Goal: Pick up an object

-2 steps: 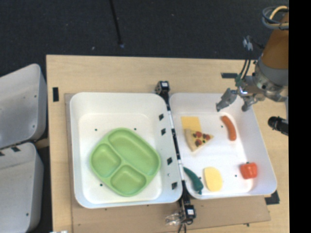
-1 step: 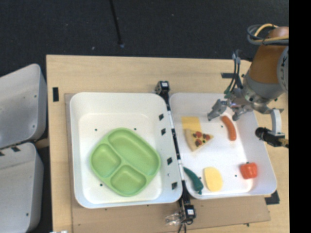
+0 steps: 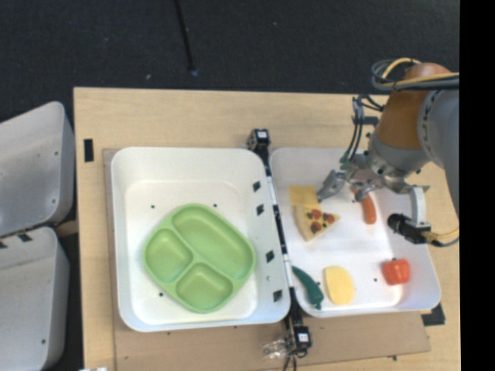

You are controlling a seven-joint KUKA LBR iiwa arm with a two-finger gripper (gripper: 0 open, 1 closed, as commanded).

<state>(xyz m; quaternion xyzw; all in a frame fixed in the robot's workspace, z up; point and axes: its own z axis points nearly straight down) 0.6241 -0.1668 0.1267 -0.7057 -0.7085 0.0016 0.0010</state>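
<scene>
So the claw [image 3: 349,189] is sitting low over the right bin [image 3: 352,304], up near its far right part, with the grey arm [image 3: 437,126] and its orange band [image 3: 402,118] coming in from the right. Its fingers look spread fairly wide, one grey finger [image 3: 332,184] poking out to the left and the other side near a little orange-red sausage thing [image 3: 370,209]. Nothing is between the fingers as far as I can see, so it's not holding anything. The sausage lies just right of the claw and a bit nearer the camera, pretty much touching it or close to it, hard to say which. The pizza slice [image 3: 313,216] with the red toppings is just left of and below the claw, close but apart. Further toward the front of the bin from the claw there's a yellow blob [image 3: 339,285], a green pepper-like piece [image 3: 308,284] by the divider, and a red pepper-ish piece [image 3: 395,271] off to the front right. Well to the claw's left, the other bin [image 3: 124,176] has a green divided plate [image 3: 199,257] in it. Both bins rest on the wooden worktop [image 3: 193,118].
</scene>
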